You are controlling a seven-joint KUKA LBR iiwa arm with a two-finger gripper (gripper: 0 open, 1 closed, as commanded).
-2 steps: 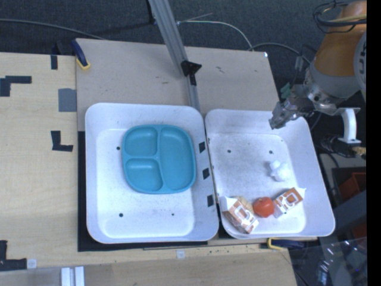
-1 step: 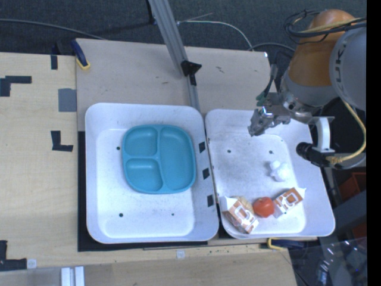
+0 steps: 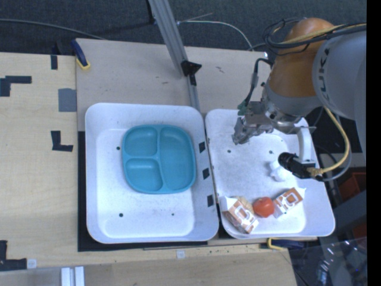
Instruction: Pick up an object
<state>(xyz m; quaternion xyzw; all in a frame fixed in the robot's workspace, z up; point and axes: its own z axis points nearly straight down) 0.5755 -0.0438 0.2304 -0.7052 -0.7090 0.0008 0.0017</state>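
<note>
Along the near edge of the right bin [image 3: 238,171] lie an orange-and-white packet [image 3: 241,214], a red ball [image 3: 264,207] and a small orange-and-white box [image 3: 289,200], close together in a row. A small white object [image 3: 275,171] rests further up, toward the bin's right side. My gripper [image 3: 240,137] hangs over the far left part of the right bin, well away from all of these, with nothing visible between its tips.
The left bin [image 3: 101,219] holds a teal divided plate [image 3: 159,158] in its middle. A slanted metal pole [image 3: 172,34] crosses the bench behind the bins. The arm's grey and orange body [image 3: 297,64] covers the right bin's far right corner.
</note>
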